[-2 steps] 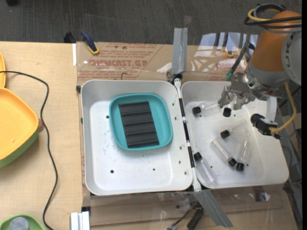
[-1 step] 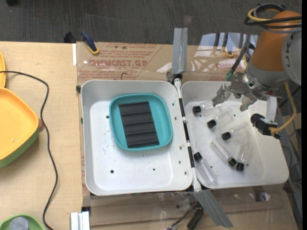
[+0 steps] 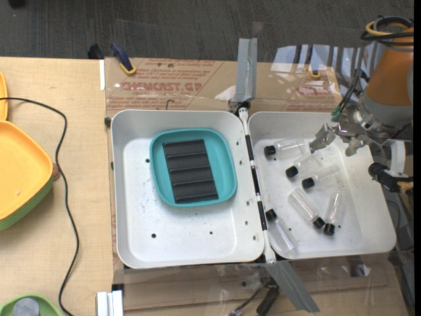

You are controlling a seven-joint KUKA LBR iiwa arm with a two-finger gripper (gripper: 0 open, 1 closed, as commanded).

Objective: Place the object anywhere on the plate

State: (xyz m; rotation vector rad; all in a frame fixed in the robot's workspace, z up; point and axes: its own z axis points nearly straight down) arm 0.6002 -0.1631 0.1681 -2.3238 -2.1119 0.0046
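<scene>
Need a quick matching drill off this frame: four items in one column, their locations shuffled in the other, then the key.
Items:
1. teal plate
2. clear vials with black caps
3. gripper
4. yellow dish

Places:
A. on the wooden bench, at the view's left edge
B. inside the left bin
C. above the upper part of the right bin
D. scattered on the floor of the right bin

Pairs: 1-B, 2-D, 3-C, 4-A
</scene>
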